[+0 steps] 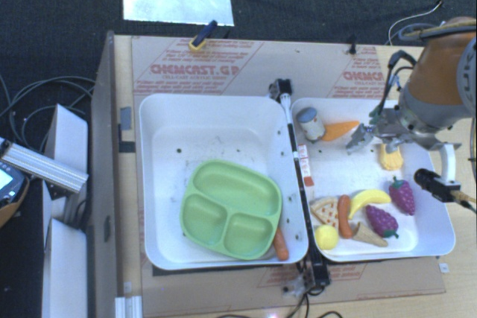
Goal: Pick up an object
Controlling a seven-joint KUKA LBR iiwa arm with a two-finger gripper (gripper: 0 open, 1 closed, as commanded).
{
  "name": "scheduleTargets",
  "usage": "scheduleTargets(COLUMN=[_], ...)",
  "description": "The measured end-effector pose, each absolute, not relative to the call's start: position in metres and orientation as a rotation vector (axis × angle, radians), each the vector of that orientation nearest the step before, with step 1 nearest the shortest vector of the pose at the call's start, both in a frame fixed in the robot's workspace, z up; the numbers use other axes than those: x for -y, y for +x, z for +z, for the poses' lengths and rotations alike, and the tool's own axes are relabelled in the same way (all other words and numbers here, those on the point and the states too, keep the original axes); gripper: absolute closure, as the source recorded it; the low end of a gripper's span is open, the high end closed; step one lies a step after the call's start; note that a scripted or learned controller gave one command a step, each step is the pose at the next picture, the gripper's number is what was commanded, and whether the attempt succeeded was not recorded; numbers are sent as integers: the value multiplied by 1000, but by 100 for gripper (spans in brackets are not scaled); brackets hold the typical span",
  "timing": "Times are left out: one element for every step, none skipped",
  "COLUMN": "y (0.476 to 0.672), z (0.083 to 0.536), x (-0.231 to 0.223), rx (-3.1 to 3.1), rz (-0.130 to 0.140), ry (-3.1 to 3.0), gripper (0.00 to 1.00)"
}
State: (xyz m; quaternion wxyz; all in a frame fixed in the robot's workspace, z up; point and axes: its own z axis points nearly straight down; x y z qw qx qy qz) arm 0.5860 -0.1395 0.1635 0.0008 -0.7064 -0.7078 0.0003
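Though the right-hand bin (440, 238) is crowded with toy food, the gripper (361, 139) hangs over its upper part, with the orange carrot (341, 129) just to its left and slightly higher in the frame. That carrot looks like the likeliest target: its long axis runs roughly left to right, tip toward the gripper, thick end toward the small grey-capped jar (310, 123) near the bin's upper left corner. The yellow corn cob (390, 156) sits just to the right, partly under the wrist. From where I stand the fingers are a dark blur and I cannot tell whether they are spread or closed; nothing shows between them. Bananas, grapes and pizza lie lower in the frame, well apart from the tool.
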Motion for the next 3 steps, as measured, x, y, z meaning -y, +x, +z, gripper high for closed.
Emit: scheduleTargets(y=[602,539,518], z=[200,165,99], x=[190,150,123], rx=[2226,2223,2222], rz=[-2,0,0], ry=[-2223,-2219,-2219], gripper=[0,0,0])
